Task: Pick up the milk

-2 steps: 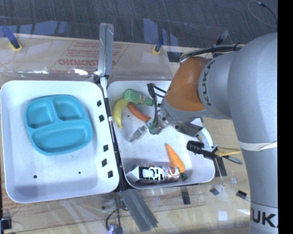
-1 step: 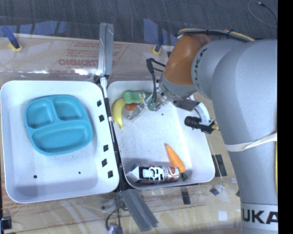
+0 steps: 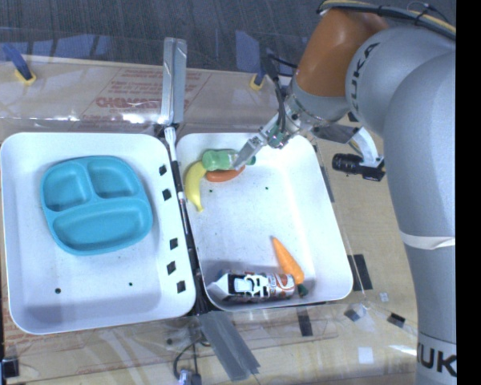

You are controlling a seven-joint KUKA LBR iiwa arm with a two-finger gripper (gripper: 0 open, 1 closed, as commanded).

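The gripper (image 3: 242, 160) hung over the far end of the right bin (image 3: 321, 184), its tip at a green item (image 3: 217, 159) and a red-orange one (image 3: 221, 176) beside a banana (image 3: 194, 184); whether it was open or closed could not be told. The milk (image 3: 256, 285) lay on its side well apart, against the bin's near wall, just beside a carrot (image 3: 287, 261). A blue divided plate (image 3: 96, 203) sat in the left bin (image 3: 32, 295).
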